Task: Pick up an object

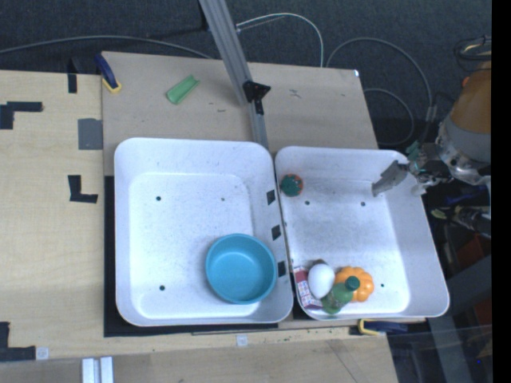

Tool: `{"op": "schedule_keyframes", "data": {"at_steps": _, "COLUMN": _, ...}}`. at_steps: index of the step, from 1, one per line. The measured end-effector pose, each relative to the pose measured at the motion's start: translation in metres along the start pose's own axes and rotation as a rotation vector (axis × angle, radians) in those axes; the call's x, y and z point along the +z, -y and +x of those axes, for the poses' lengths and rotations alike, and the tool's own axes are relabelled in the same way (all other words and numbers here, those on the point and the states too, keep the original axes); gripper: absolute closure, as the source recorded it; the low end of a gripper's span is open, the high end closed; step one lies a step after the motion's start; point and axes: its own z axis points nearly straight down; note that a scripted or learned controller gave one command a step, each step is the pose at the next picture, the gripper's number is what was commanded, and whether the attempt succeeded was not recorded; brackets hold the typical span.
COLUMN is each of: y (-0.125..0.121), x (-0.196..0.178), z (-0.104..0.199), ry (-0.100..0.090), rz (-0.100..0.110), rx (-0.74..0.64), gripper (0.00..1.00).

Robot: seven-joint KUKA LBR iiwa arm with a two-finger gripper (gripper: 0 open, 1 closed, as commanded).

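Nearest the lens, in the right bin's front-left corner, sit a white egg, an orange gourd and a green item, all touching; a small green-orange ball lies alone nr that bin's back-left corner. Tool hangs over the bin's back-right edge w/ nothing in it, can't tell if open or closed. Blue bowl sits in the left bin, just left of the egg; a green block lies on the worktop behind.

We note a pale wooden bench with black tape marks, set over dark carpet. Thin cables loop across the carpet. A grey metal pole slants over the bench top. Light even, soft.
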Motion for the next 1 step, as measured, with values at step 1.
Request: {"op": "schedule_keyframes", "data": {"at_steps": 1, "y": 0.0000, "x": 0.0000, "z": 0.0000, "ry": 0.000, "rz": 0.000, "rx": 0.000, "gripper": 0.00}}
